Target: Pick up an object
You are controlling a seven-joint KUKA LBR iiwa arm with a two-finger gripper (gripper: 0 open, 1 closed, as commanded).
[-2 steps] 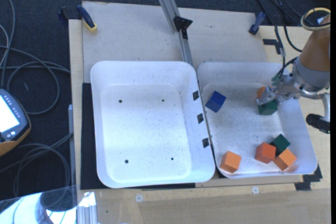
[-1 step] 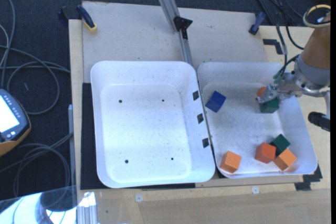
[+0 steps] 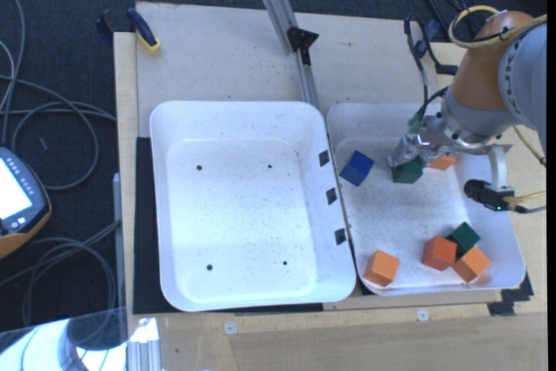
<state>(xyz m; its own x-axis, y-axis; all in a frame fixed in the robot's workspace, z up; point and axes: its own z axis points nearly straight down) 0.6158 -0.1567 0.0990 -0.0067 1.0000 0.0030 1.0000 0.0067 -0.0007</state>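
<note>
On the counter (image 3: pixel 217 56) two shallow white bins sit side by side. The left bin (image 3: pixel 174 135) shows only a few small dark specks on its floor. Along the wall where the bins meet are small dark clips.

The right bin (image 3: pixel 365 122) holds the blocks. Furthest left in it, near the dividing wall, a blue block (image 3: pixel 356 168) lies tilted. Toward the near edge sits an orange block (image 3: pixel 381 268). Further right, a red block (image 3: pixel 440 252), a dark green block (image 3: pixel 465 235) and another orange block (image 3: pixel 473 264) cluster together, touching or nearly so.

In the upper part of this bin the hand (image 3: pixel 407 159) hangs at the end of the grey and orange arm (image 3: pixel 491 74). A green block (image 3: pixel 406 173) sits right at its tip; whether the hand is closed on it I cannot tell. Just to the right, a small orange piece (image 3: pixel 442 162) peeks out beneath the wrist.
</note>
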